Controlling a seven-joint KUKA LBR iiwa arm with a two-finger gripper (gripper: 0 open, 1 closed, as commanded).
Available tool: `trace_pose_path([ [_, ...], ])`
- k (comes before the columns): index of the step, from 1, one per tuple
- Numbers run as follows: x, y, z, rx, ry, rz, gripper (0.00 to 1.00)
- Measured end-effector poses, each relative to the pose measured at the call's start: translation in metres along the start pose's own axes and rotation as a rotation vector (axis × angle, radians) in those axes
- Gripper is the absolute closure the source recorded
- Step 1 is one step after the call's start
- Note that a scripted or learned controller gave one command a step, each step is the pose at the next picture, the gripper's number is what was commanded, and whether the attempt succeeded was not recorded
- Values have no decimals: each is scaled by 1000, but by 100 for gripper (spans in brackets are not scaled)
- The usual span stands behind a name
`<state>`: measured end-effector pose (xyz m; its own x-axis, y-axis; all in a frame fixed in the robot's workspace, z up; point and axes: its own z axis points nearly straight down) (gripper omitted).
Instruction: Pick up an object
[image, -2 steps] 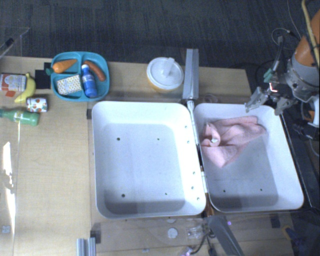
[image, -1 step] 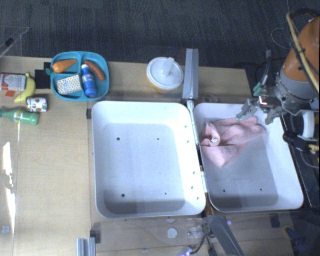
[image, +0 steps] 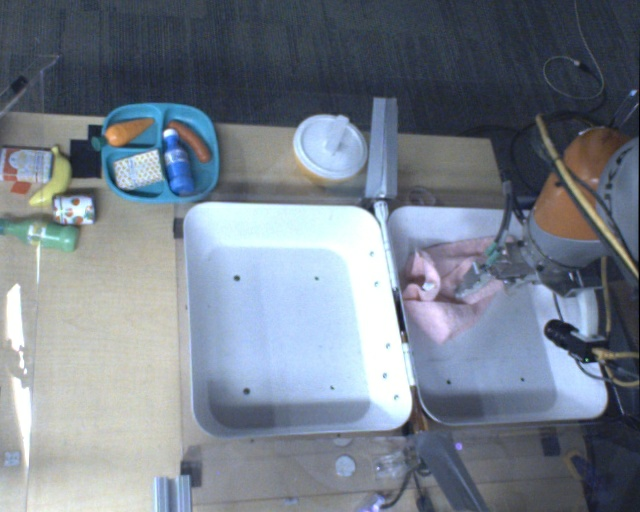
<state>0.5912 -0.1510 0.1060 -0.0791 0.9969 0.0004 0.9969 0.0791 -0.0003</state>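
A crumpled pink cloth (image: 443, 292) lies in the right bin (image: 520, 390), toward its upper left, reaching close to the divider between the bins. The gripper (image: 487, 277) comes in from the right on the grey arm with its orange band. It sits low at the cloth's right edge, right against the folds. Its tips are small and dark against the fabric, so their state is unclear. I cannot tell whether any cloth is pinched.
The left bin (image: 290, 320) sits beside the right one. Behind the bins stand a white lidded cup (image: 330, 147) and a blue divided tray (image: 160, 152) with toy food. A banana (image: 52, 178), a can (image: 73, 209) and a green bottle (image: 40, 234) lie far left. Cables hang at right.
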Motion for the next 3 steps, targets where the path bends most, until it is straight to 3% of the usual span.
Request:
trace_pose_path([
  [1,49,25,15,-15,-3,-61,0],
  [2,63,-4,14,-18,-6,-216,0],
  [3,63,-4,14,-18,-6,-216,0],
])
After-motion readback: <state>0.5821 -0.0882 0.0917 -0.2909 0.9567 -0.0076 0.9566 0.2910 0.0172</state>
